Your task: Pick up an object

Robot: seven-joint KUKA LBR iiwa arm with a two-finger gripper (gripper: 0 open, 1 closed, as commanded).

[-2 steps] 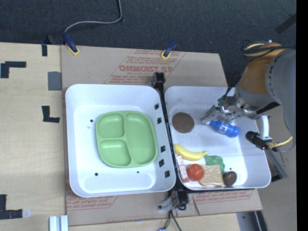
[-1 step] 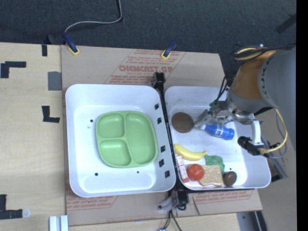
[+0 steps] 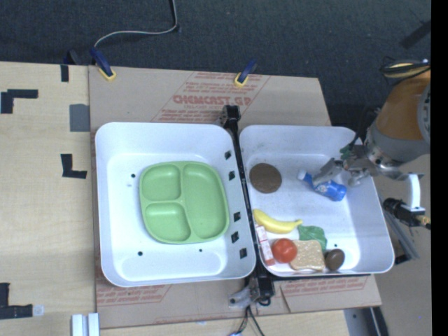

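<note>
In the right bin [image 3: 364, 222], a blue object [image 3: 334, 190] with a pale tip lies near the right wall. My gripper [image 3: 342, 176] hangs just above it, open, its two grey fingers [image 3: 326, 170] spread to either side of the object's upper end. Nothing is lifted between them. Along the bin's front lie a yellow banana [image 3: 277, 222], a green item [image 3: 312, 233], a red tomato [image 3: 283, 249], a slice of bread [image 3: 307, 257], a dark brown lump [image 3: 334, 259] and a red and white packet [image 3: 263, 243]. A brown round disc [image 3: 266, 178] sits at the left of this bin.
The left bin [image 3: 119, 159] holds a green divided plate [image 3: 184, 201]. A black divider [image 3: 238, 187] runs between the bins. The arm's orange band [image 3: 402, 110] stands over the right bin's far right corner. Bare white floor lies in the right bin's back half.
</note>
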